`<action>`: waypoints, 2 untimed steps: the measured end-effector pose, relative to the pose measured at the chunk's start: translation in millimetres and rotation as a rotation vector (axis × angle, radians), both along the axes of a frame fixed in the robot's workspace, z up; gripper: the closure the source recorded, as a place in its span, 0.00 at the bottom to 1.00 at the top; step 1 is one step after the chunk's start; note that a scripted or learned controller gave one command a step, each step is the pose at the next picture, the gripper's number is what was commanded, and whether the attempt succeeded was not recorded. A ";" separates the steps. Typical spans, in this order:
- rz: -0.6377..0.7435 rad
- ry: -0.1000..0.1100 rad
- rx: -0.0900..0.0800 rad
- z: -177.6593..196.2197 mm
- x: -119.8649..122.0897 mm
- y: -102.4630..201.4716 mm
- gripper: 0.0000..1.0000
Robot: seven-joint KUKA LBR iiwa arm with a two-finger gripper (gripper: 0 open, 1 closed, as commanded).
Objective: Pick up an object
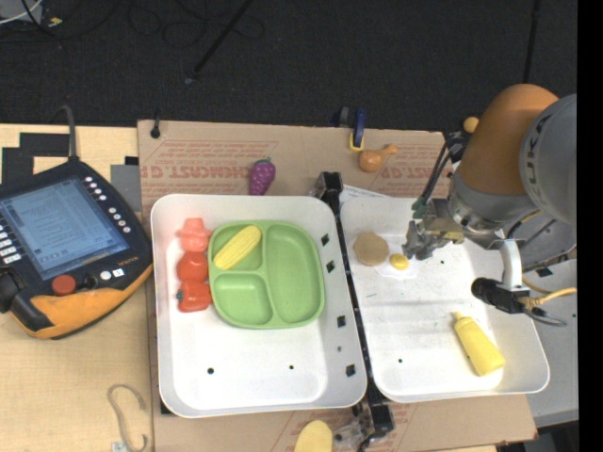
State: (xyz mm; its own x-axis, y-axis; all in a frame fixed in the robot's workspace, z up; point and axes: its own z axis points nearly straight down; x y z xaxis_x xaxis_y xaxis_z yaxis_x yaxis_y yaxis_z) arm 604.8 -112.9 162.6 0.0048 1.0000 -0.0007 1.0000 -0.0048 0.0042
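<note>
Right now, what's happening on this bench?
The grey and orange arm has its gripper low in the right bin, just above a small yellow piece beside a tan round object. Nothing is visibly held. A yellow bottle lies nearer the front. In the left bin, a green divided plate carries a corn cob, with red toys alongside.

Smooth white plastic bins [250,384], faint sheen. Glossy green plastic divided plate [273,295]. Matt brown cardboard backing [217,153], printed. Light wood bench top [66,384]. Glossy orange arm band [504,144]. Shiny yellow plastic bottle [477,344].
</note>
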 end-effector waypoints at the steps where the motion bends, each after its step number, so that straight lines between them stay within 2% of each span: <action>1: -0.003 0.001 0.000 60.6 -5.0 -7.6 1.00; 2: -0.001 0.005 0.001 64.9 -5.0 -8.2 1.00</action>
